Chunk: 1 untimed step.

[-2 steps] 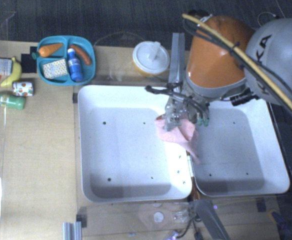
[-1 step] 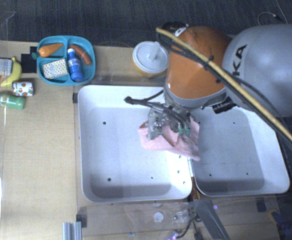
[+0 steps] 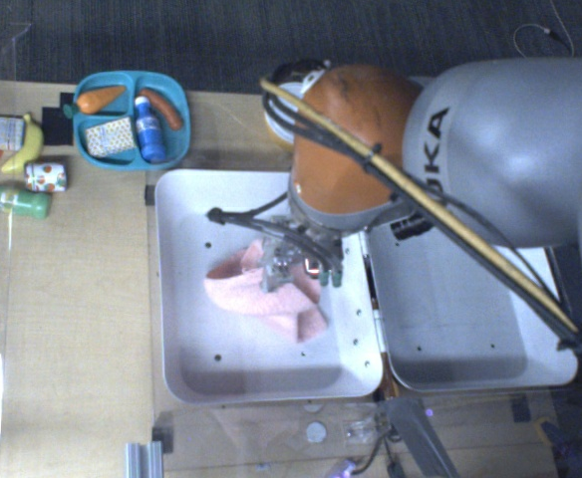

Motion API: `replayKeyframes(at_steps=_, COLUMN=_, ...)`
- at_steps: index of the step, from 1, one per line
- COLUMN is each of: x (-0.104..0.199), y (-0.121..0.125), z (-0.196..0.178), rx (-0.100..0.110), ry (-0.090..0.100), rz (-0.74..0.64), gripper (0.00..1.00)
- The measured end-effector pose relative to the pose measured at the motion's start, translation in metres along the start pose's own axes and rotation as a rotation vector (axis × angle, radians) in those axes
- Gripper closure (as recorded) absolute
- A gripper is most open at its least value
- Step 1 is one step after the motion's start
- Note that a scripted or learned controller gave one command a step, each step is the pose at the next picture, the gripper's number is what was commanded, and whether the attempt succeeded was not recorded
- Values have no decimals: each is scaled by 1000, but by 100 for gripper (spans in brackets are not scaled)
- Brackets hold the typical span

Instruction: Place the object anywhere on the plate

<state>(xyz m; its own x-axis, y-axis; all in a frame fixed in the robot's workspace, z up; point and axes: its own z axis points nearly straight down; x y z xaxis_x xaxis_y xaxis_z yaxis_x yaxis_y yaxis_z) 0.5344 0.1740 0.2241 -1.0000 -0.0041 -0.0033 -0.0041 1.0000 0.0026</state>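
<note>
On the far left of the bench lie small toys [image 3: 24, 162] — a banana, a can, a green bottle — and just right of them a blue divided plate [image 3: 176, 118] holding toy food. That plate sits outside the bins, well apart from everything the arm is over.

Right of it, the left bin [image 3: 176, 297] holds a pink cloth [image 3: 246, 292], crumpled in a loose heap near the bin's middle. The gripper [image 3: 296, 267] hangs directly above the cloth's right part, under the orange band of the arm [image 3: 450, 157]; whether it is spread or pinching fabric cannot be told, since the wrist and cables cover it. The right bin [image 3: 460, 366] lies beyond.

Risks, as judgement: soft cloth may be caught by a single fold and slip free on lifting — or not be caught at all. A dangling corner could drag on the bin wall on the way leftward, and the plate's compartments are already crowded, so the cloth could slide off its rim or knock the toy food out.
</note>
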Motion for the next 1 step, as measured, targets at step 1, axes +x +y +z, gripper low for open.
replayKeyframes(at_steps=1, x=0, y=0, z=0, rx=0, ry=0, rz=0, gripper=0)
